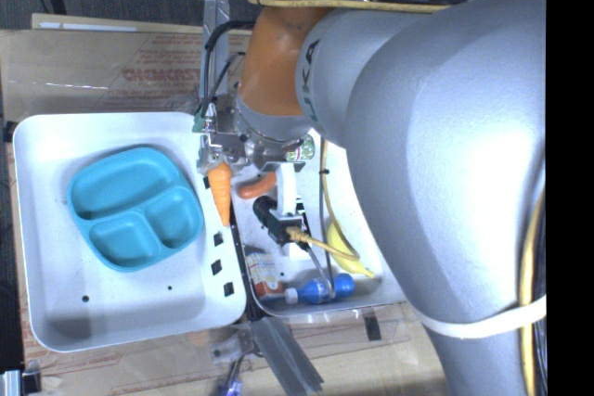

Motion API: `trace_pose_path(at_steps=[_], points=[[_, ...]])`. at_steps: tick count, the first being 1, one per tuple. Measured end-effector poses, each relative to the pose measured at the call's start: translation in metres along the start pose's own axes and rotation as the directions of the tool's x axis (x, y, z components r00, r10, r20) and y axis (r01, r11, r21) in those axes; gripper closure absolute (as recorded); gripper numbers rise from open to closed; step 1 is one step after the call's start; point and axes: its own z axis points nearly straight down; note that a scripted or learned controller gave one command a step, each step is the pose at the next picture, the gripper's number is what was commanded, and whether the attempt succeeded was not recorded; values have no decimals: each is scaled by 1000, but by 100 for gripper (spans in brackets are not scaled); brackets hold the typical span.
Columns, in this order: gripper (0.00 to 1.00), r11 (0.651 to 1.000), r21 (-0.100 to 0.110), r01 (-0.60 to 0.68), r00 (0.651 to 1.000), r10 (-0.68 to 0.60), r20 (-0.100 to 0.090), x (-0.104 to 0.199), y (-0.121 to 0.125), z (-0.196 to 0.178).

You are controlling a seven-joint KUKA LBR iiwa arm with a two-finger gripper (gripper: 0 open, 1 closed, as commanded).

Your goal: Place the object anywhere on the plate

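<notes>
The big grey arm [436, 162] reaches in over the right bin [306, 306] and covers most of it, its orange band [274, 60] above the far edge. The left bin [37, 292] holds a blue divided plate [135, 204] near its middle. The gripper [221, 158] hangs over the shared rim between the two bins, towards their far end; I cannot tell from here how its jaws stand. In the right bin a yellow banana [342, 246] lies along the arm's side. The carrot [220, 190] sits right under the gripper on that shared rim, thick end up, near the plate but apart from it. A small orange sausage [252, 188] lies just beside it, and a blue toy [327, 287] rests by the near edge.
</notes>
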Motion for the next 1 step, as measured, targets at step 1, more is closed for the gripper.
trace_pose_path(at_steps=[1], points=[[0, 1000, 0, -1, 1000, 1, 0, 0, 0, 0]])
